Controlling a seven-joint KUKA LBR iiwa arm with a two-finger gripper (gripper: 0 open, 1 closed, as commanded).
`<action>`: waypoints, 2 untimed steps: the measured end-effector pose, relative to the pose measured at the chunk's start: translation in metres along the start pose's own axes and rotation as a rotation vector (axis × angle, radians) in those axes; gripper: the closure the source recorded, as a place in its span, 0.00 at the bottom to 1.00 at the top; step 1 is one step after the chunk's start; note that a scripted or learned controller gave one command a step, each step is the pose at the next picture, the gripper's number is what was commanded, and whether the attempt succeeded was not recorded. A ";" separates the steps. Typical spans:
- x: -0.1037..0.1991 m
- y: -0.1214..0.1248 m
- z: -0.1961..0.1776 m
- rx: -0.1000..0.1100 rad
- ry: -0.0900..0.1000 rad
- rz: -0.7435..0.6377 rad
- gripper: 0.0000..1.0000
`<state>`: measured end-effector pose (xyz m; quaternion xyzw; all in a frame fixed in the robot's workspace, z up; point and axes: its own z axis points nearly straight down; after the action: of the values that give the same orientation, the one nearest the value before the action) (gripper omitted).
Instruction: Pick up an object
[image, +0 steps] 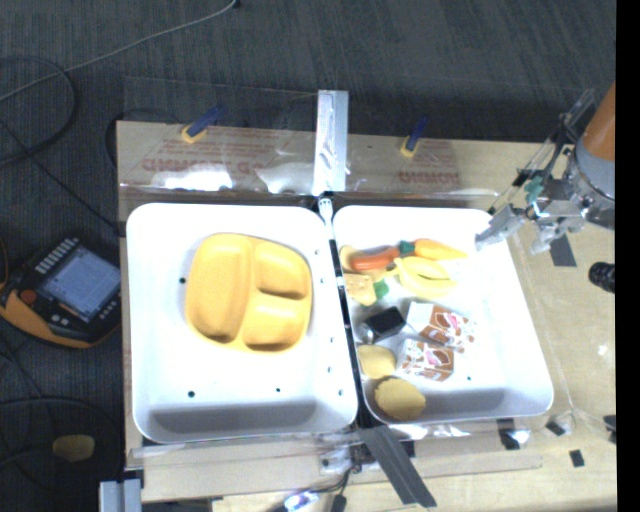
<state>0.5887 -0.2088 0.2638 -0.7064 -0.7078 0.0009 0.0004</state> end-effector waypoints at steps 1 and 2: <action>0.021 0.036 0.170 -0.001 -0.004 0.101 0.00; 0.001 0.021 0.158 0.000 0.003 0.086 0.00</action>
<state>0.6094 -0.2077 0.1055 -0.7361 -0.6768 -0.0002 0.0014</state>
